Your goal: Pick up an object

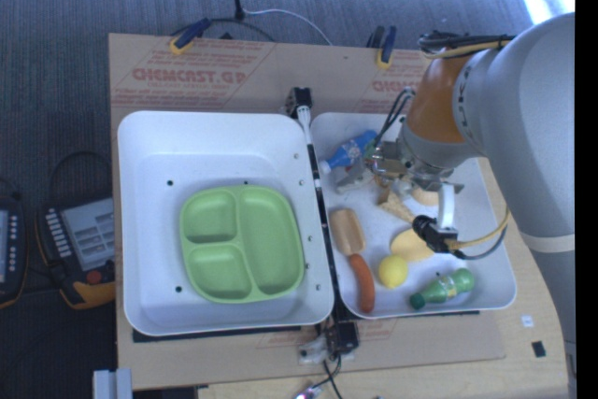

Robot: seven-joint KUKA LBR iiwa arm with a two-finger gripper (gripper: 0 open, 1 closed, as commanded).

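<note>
My gripper (385, 169) is low in the back part of the right bin (495, 294), under the orange-banded wrist. It hangs just right of a clear and blue plastic bottle (349, 152) lying near the bin's back left corner. A pale tan wedge (398, 206) lies directly in front of the gripper. Farther forward are a tan bread-like piece (346, 230), a red-brown sausage (363, 283), a yellow lemon (393, 272), a pale yellow piece (409, 244) and a green bottle (444, 288). The wrist hides what is directly beneath the gripper.
The left bin (149, 154) holds a green divided plate (243, 243). A black cable with a connector (432, 232) loops from the wrist over the right bin. Clamps (383, 47) sit at the board's back edge. A handset (79, 238) lies on the floor to the left.
</note>
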